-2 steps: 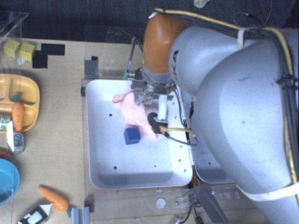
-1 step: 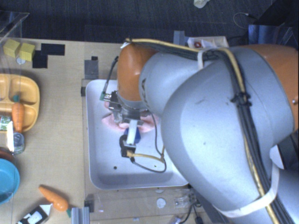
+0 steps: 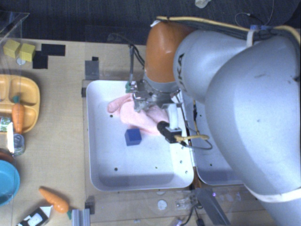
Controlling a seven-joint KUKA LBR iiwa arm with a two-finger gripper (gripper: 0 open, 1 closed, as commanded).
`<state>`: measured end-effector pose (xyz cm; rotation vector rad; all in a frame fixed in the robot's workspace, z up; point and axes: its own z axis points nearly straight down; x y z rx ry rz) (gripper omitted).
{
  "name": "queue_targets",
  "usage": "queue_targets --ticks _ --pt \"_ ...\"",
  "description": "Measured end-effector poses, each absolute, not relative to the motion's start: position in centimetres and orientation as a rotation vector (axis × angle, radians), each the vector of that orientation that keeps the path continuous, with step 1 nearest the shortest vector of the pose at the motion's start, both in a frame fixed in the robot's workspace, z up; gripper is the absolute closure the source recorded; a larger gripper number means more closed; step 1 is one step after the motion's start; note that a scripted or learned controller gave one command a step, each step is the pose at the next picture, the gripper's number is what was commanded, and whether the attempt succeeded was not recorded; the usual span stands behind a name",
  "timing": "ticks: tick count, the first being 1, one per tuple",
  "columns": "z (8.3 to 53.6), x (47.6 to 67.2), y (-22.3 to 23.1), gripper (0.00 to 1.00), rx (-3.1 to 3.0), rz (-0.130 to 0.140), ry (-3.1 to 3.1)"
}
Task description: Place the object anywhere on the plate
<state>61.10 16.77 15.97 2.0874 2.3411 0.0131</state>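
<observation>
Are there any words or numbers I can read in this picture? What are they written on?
"KU": dark letters running down the grey arm beside its orange band; the rest of the word is hidden by the curve.
Small card at the bottom left, near a toy carrot: it has dark marks, too blurred to read.
Wrapper at the left edge by the yellow tray: print too small to read.
No other text is legible.

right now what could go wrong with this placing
1. The gripper sits low over the pink plate, so it may press or drag the plate rather than place anything on it.
2. The blue cube lies off the plate's lower edge on the bin floor; a sweep could push it further away.
3. The black cable hangs near the plate and could snag.
</observation>
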Motion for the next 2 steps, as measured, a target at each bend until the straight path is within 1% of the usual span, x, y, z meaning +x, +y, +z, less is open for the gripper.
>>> queue_targets --ticks 1,2 --pt "17.5 59.8 21.0 1.00 2.253 0.010 2.186" --pt "26.2 57.6 23.6 1.00 1.996 0.014 2.419"
